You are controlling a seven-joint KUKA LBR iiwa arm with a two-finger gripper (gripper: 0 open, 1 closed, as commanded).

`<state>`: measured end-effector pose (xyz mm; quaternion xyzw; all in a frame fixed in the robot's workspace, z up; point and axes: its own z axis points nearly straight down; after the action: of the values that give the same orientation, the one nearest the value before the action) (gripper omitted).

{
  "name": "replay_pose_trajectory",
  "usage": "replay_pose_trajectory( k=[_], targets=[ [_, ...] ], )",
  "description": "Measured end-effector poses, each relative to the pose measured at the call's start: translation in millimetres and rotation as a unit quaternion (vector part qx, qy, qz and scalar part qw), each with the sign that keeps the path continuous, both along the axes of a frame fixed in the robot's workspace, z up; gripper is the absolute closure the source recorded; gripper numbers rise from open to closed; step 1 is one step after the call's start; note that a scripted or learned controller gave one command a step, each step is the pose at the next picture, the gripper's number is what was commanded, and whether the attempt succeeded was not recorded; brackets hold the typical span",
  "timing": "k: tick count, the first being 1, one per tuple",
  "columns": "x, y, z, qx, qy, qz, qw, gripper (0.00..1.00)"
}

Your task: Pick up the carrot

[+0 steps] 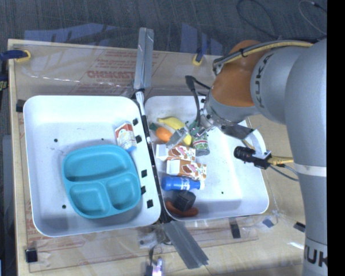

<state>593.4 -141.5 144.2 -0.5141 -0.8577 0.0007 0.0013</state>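
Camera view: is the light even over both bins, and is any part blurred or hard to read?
In the camera view the light is soft and fairly even; the left bin shows faint shadow beside the blue plate. The clear sheet at the bench's far edge reflects a little. The items around the carrot are small and soft, and the end effector blends into them.

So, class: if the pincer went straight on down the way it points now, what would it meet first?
Probably the yellow banana, or the small can beside it: the pincer hangs just over both in the right bin. The carrot lies a little further left. Depth is hard to judge from this slanted view.
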Motion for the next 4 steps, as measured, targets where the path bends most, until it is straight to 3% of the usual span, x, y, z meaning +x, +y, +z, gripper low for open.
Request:
replay_pose_trajectory(
  k=[1, 2, 3, 4],
  targets=[
    [65, -39, 146, -0.0012, -0.003, 0.071, 0.9975, 0.0],
    [64, 6, 71, 0.0, -0.001, 0.168, 0.9858, 0.0],
    [53, 13, -50, -0.0003, -0.001, 0.185, 0.9828, 0.0],
    [54, 13, -41, -0.0012, -0.002, 0.186, 0.9825, 1.0]
  ],
)
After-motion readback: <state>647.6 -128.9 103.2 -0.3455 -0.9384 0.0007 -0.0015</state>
